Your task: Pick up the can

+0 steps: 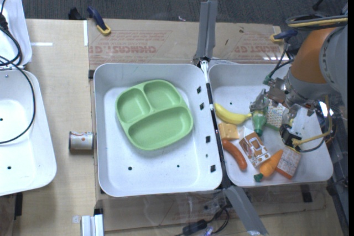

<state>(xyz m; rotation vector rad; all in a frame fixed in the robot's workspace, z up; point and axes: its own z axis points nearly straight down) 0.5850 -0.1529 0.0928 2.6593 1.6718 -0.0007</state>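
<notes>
You'll find the can (81,141) lying on its side on the bench, just left of the left bin's outer wall; it's small and silver, with an orange mark.

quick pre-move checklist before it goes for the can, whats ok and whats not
1. Can located: ok, lying on its side on the bench, left of the left bin.
2. Can inside a bin: not ok, it lies outside both.
3. Gripper near the can: not ok, it is over the right bin, among the toy food.
4. Finger state: cannot tell.
5. Path across: cannot tell; the green plate sits in the left bin between them.
</notes>
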